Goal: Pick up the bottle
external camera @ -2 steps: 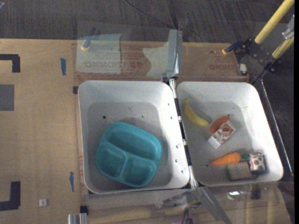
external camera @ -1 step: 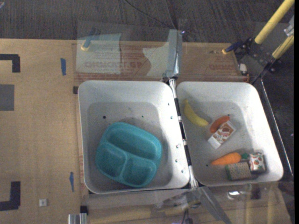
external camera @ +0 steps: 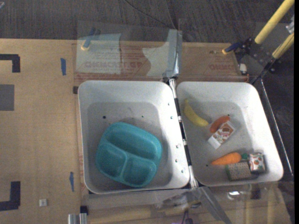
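- Right bin (external camera: 219,86): holds all the small items, which lie loose and mostly flat, consistent with being dropped in, not arranged.
- Bottle (external camera: 222,134): judged to be the white item with a red label, lying on its side near the centre of the right bin and tilted toward 1 o'clock. The picture is soft, so this identification is probable, not certain.
- Orange-red piece (external camera: 219,123): touches the bottle at its 12 o'clock end. It could be the bottle's cap end or a separate item; I cannot tell which.
- Banana (external camera: 195,115): at 10 o'clock from the bottle, close to the bin's left wall and apart from the bottle.
- Carrot (external camera: 225,159): at 6 o'clock from the bottle, near but not touching.
- Green pack (external camera: 238,171) and small red-and-white box (external camera: 256,162): crowded together in the 5 o'clock corner, just beside the carrot tip.
- Left bin (external camera: 121,86): holds a teal divided plate (external camera: 128,154) resting toward 7 o'clock.
- Gripper: its state cannot be told from this view.
- Assessment: the pick is not yet begun. The bottle's long sides are clear, so a grasp across its width looks the better option.
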Action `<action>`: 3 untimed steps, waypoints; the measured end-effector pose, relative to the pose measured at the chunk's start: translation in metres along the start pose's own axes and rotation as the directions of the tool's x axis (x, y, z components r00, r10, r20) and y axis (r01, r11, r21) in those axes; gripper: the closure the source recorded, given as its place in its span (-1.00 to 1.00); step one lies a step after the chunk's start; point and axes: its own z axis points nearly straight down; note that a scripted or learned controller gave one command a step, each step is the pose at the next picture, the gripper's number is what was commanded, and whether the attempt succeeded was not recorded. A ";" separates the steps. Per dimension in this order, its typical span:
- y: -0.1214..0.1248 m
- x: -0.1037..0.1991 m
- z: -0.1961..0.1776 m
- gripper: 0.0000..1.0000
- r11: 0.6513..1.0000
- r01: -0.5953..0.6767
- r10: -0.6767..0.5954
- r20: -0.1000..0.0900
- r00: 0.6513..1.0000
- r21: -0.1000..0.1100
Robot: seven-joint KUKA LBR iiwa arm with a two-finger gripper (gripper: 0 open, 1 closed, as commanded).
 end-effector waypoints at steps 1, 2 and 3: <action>0.001 0.000 -0.011 1.00 1.000 0.002 -0.002 0.005 1.000 -0.003; 0.003 0.000 -0.021 1.00 1.000 0.004 -0.004 0.010 1.000 -0.006; 0.004 0.000 -0.032 1.00 1.000 0.006 -0.006 0.015 1.000 -0.009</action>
